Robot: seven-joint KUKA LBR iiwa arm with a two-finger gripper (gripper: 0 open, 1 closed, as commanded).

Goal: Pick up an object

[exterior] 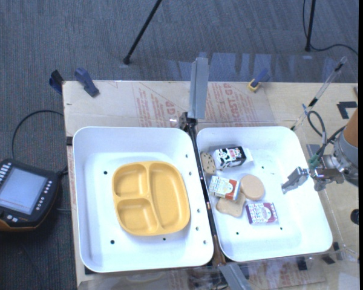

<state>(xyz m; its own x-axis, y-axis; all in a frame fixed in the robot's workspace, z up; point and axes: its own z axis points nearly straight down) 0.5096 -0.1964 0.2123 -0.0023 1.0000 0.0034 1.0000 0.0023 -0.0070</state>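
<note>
Yellow divided plate (150, 197) occupies the left bin (91, 156) at lower centre-left. Right bin (290, 222) holds two small cartons (224, 187), a dark-printed carton (232, 156), a maroon packet (261, 212), a cookie (208, 162) and two bread-like pieces (252, 187). Gripper (294, 180) sits at the bin's right side; jaw state cannot be determined. A teach pendant (19, 192) lies at far left.

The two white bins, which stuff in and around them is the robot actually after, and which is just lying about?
For the job:
gripper, over the right bin
black-and-white carton
red-and-white carton
purple carton
round tan piece
toast-shaped piece
cookie

Lying about:
yellow divided plate in the left bin
handheld screen
blue clamp
</note>
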